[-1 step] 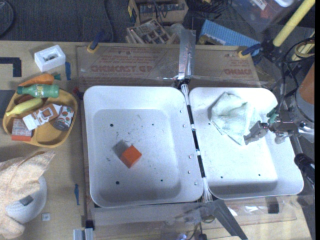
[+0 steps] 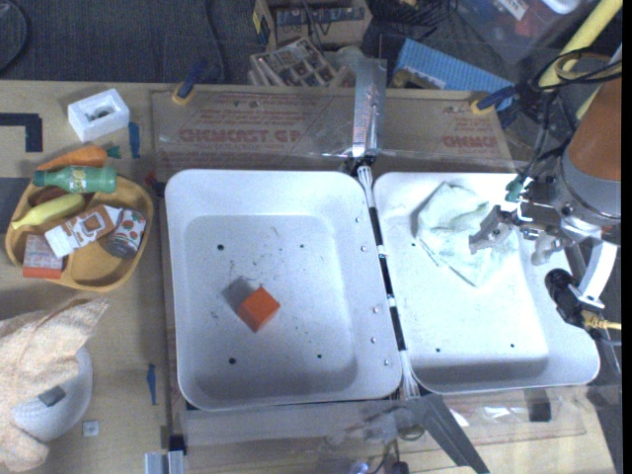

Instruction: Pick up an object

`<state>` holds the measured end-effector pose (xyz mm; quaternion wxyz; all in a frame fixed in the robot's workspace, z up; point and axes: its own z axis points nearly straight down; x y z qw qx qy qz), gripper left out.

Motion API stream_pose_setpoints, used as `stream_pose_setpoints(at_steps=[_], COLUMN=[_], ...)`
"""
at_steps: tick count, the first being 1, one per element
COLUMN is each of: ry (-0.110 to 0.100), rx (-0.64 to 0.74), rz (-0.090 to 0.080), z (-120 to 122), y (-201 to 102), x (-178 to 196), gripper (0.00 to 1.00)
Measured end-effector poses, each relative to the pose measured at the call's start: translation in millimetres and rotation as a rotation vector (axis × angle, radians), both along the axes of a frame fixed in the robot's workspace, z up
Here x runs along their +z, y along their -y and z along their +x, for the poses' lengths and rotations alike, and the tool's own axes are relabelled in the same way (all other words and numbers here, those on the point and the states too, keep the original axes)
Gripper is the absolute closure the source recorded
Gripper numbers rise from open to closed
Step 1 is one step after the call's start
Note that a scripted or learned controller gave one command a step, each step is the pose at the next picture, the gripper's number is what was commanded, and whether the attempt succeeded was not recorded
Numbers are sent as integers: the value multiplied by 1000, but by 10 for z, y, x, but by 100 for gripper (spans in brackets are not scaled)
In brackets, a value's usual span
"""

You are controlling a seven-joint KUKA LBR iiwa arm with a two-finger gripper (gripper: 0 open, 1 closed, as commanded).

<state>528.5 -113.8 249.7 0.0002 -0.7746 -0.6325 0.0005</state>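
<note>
An orange cube [image 2: 260, 309] lies in the left bin [image 2: 197, 205], left of its middle and turned at an angle. A crumpled pale green-white sheet [image 2: 450, 225] rests in the upper part of the right bin [image 2: 494, 349]. My gripper [image 2: 513, 243] hangs over the right bin at the sheet's right edge. Its fingers [image 2: 488, 234] are spread open, and nothing is held between them. The grey arm with its orange band comes in from the right.
A yellow bowl [image 2: 99, 270] of toy food stands on the bench to the left of the bins. Behind it sits a small white box [image 2: 99, 114]. A beige cloth [image 2: 44, 354] lies at the lower left. Cardboard [image 2: 257, 126] lines the back, and cables hang near the arm.
</note>
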Motion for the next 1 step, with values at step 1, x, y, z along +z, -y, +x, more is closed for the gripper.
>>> stream_pose_setpoints(at_steps=[1], ry=[0], rx=[82], rz=[0], z=[222], y=[146], x=[658], gripper=[0])
